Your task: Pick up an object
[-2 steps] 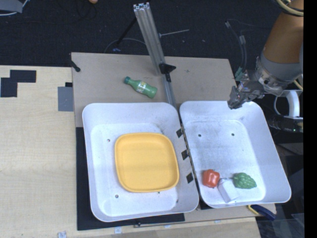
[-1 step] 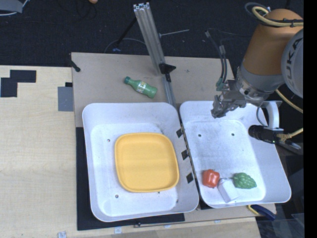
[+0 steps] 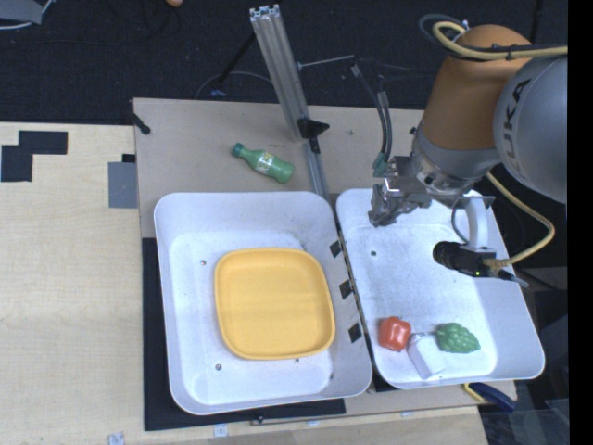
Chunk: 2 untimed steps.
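You see two white bins side by side on the tabletop point(image 3: 185, 146); the left bin point(image 3: 167, 221) holds a single yellow plate point(image 3: 274, 302), lying flat near its middle; the right bin point(image 3: 408, 276) holds three small things clustered at its near edge: a red pepper point(image 3: 394, 333), a white block point(image 3: 426, 357) just beside it, and a green knobbly piece point(image 3: 457, 338) touching the block's far side; your hand point(image 3: 382, 213) hangs over the right bin's far left corner, well apart from that cluster; you cannot tell whether it is released or clenched; a green bottle point(image 3: 263, 162) lies on its side beyond the left bin.
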Motion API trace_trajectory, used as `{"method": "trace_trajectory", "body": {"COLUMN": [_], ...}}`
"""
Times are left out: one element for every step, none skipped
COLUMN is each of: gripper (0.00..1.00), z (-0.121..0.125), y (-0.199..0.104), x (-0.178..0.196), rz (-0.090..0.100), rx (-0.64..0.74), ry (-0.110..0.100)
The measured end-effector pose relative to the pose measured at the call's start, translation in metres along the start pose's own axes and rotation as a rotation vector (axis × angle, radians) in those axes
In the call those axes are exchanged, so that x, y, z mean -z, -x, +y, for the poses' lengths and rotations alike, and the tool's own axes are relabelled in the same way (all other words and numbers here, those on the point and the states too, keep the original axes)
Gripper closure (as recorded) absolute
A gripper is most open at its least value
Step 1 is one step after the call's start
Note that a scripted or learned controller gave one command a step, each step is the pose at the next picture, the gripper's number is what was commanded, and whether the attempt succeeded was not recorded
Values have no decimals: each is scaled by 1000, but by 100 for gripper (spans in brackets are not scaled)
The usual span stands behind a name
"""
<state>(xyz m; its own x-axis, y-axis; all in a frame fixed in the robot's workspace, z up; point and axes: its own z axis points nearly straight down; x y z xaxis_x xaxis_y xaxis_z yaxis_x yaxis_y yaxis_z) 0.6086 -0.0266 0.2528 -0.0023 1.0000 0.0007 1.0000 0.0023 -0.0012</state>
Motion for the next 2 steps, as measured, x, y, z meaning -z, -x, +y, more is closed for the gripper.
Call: {"method": "trace_trajectory", "body": {"gripper": [100,100], "z": [-5,-19], "y": [-41,-81], "x": [-4,-12], "rz": [0,0], "rx": [0,0], "ry": [1,0]}}
